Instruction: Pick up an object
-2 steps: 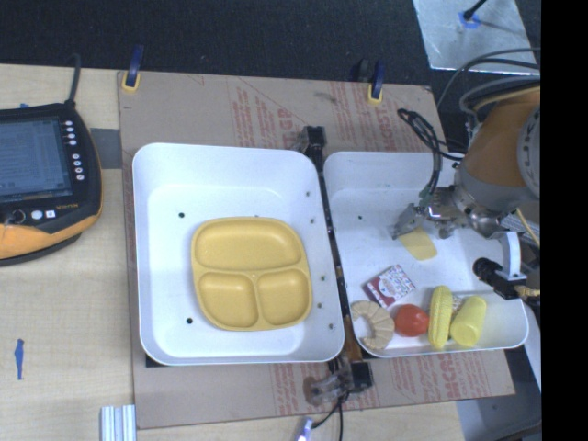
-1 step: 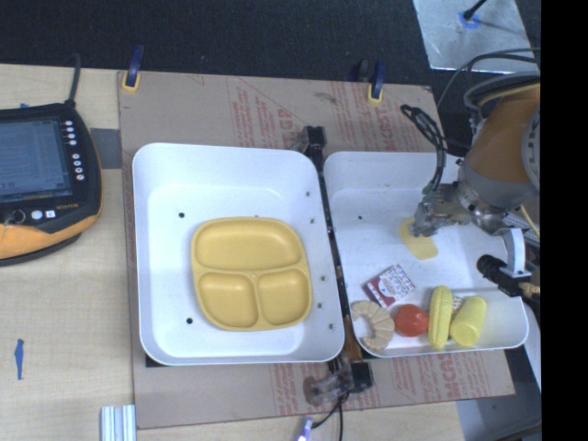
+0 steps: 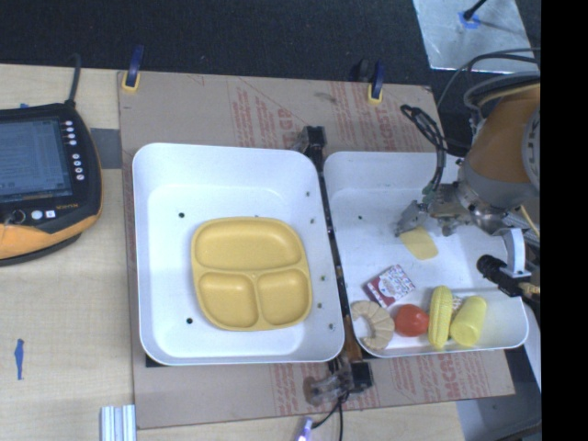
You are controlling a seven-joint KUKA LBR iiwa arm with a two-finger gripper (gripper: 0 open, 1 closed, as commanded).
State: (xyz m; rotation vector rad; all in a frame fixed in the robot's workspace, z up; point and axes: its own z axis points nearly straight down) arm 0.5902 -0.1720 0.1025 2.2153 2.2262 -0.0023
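My gripper hangs low over the upper middle of the right bin, reaching in from the right. Its fingers look spread, open, with nothing between them. A pale yellow block lies on the bin floor just in front of the fingertips. Along the bin's front edge lie a red and white packet, a beige ring-shaped biscuit, a red tomato, a yellow corn cob and a yellow cylinder.
The left bin holds a yellow divided plate. A tablet-like pendant lies on the bench at the far left. Clamps hold the cardboard sheet under the bins.
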